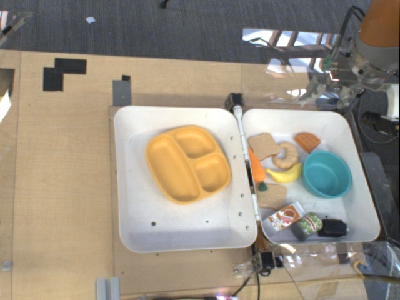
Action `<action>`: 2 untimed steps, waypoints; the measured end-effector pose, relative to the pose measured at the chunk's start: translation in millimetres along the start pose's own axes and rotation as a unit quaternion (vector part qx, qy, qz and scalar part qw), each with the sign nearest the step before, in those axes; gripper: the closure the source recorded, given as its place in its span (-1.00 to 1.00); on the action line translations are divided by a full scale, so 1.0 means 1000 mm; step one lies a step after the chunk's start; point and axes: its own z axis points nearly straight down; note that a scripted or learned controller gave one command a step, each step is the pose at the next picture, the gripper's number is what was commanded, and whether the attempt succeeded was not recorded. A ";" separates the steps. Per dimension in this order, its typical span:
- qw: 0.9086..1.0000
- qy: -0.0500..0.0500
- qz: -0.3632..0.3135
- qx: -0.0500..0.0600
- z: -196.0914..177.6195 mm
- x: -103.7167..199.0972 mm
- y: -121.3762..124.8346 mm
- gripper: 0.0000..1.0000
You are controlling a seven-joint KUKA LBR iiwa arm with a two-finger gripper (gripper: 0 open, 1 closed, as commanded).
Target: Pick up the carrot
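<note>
Above the bench, looking down on two white bins. Carrot (255, 167) wedged along the left wall of the right bin (350, 133), hard against the divider between the bins, orange body running roughly top to bottom of the view with a slight lean, green tip at the lower end beside the banana (284, 175). Bread slice (265, 145) touching the upper end, a second slice (272, 196) just below the green tip. Gripper (340, 80) parked at the bin's far right corner, over the rim, well apart from the carrot; state of the pincer impossible to tell under glare and cable clutter. From there, carrot lying down and to the left in the view, diagonally across the bin, past the pretzel (287, 155) and the teal bowl (326, 174). Judged from this: a closing line across the carrot's width called for, meaning left–right in the view, with little room on the wall side. Risk of nudging bread or banana instead. Yellow divided plate (187, 163) alone in the left bin (134, 224). Labels: a red-and-white packet (286, 217) near the lower edge of the right bin, print too small to read; a dark can (307, 225) and a black object (333, 227) beside it, no legible writing. Pick not yet begun.
</note>
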 end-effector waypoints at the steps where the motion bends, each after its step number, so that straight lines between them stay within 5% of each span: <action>1: 0.999 -0.003 -0.044 -0.005 -0.089 -0.021 0.013 -1.00; 2: 0.976 -0.003 -0.219 -0.004 -0.122 -0.043 0.015 -1.00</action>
